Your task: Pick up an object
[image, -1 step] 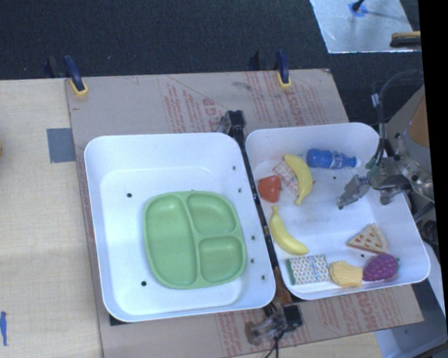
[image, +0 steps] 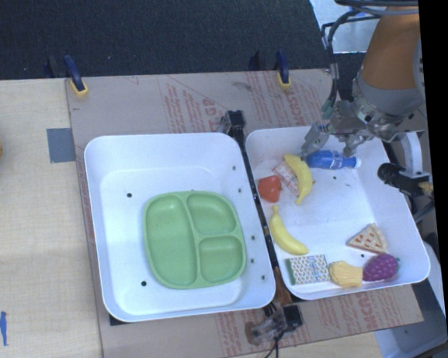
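- Here we see the grey two-finger gripper (image: 331, 138) spread open, just above the small blue plastic bottle (image: 330, 160).
- The bottle lies apart from the fingers, right of the curved yellow banana (image: 301, 177).

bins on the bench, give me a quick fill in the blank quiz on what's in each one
1. The green tray with three compartments lies in the ____ bin.
2. The number of bananas in the right bin is ____.
3. The gripper hangs over a bottle whose colour is ____.
4. The purple grapes lie beside the ____ slice.

Missing words: left; two; blue; pizza
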